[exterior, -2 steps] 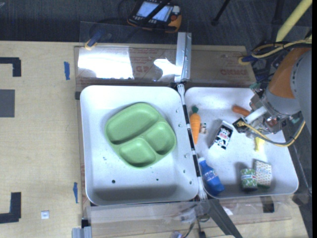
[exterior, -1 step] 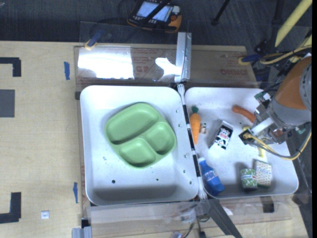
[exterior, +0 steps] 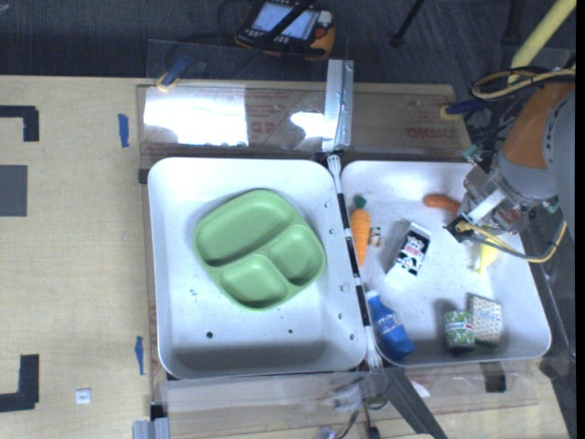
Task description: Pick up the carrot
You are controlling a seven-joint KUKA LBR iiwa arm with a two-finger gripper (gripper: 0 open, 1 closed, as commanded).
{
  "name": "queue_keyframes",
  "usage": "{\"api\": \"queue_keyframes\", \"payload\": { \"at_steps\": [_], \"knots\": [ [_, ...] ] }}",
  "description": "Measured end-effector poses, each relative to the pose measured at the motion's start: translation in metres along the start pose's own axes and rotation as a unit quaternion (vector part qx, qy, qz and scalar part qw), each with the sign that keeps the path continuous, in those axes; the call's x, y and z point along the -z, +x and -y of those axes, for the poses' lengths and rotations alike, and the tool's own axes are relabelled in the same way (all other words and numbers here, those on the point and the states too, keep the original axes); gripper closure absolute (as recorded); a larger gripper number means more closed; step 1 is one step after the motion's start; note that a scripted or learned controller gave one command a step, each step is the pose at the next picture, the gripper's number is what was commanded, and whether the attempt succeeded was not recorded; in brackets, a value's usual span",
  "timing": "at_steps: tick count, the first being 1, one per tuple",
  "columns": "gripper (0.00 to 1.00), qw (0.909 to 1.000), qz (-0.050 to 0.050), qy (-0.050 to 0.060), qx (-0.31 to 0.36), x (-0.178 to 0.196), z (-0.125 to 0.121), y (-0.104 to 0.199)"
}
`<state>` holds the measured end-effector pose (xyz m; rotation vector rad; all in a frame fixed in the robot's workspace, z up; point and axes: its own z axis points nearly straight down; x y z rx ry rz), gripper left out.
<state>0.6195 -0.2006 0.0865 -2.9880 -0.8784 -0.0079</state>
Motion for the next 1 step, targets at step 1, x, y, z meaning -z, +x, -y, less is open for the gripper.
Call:
{"api": "queue_keyframes", "payload": {
  "at_steps": [1],
  "knots": [
    [1.00,0.9999,0.002,-0.012,-0.006,-0.0016,0.1316,0.0046]
  ]
}}
